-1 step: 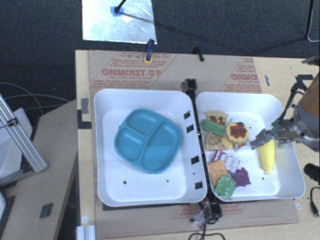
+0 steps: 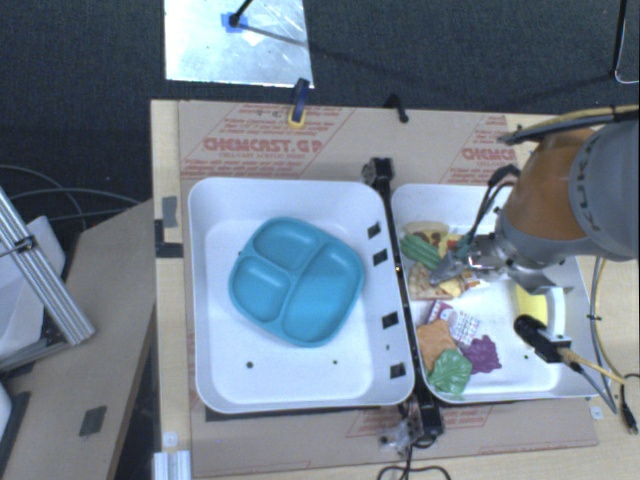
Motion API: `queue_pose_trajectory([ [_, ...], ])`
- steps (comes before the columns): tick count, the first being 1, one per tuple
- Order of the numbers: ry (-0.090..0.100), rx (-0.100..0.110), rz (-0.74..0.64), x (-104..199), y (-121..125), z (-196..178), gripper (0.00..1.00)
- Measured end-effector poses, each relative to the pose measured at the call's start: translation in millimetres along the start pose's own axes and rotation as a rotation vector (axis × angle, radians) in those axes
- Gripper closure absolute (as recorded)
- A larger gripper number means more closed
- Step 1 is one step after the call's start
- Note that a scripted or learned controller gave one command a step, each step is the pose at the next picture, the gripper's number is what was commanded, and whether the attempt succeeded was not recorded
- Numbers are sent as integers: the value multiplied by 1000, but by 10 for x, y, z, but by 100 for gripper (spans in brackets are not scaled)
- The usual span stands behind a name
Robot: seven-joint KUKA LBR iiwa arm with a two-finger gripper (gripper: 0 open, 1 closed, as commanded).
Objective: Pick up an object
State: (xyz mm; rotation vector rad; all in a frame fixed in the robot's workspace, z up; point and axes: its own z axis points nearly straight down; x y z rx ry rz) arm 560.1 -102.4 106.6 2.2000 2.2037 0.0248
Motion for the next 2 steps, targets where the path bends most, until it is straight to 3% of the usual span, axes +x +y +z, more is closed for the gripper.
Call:
queue_pose_trajectory([
  [1,13,25,-10,811,-617,-852,0],
  [2,10,31,-5,974,-709,-806,0],
])
